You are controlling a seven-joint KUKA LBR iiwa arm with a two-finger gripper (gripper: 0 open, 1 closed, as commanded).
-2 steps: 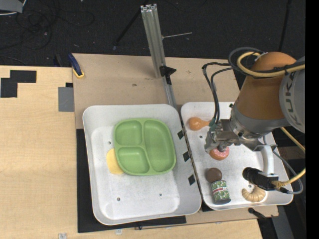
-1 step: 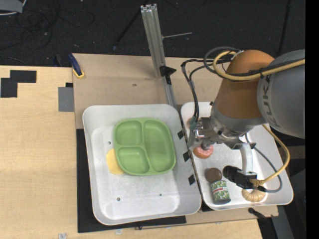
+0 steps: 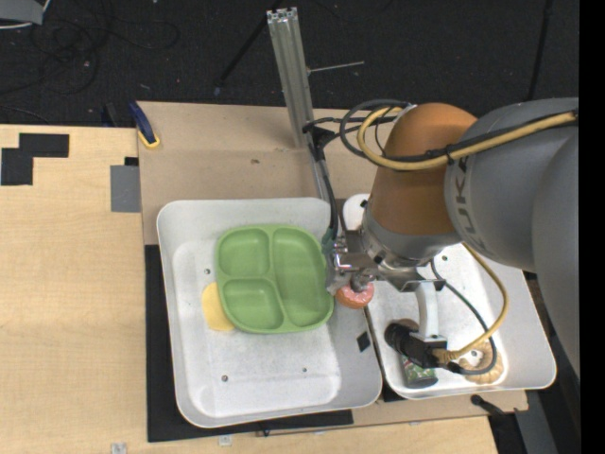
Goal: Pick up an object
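Low between the two bins, the pincer hovers above a small orange object beside the green divided plate, apparently lining up a grasp; its state cannot be told.

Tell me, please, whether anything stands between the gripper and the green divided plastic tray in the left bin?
Nothing visible does: the gripper is right at the right edge of the green divided plastic tray, with a small pink round object just below it.
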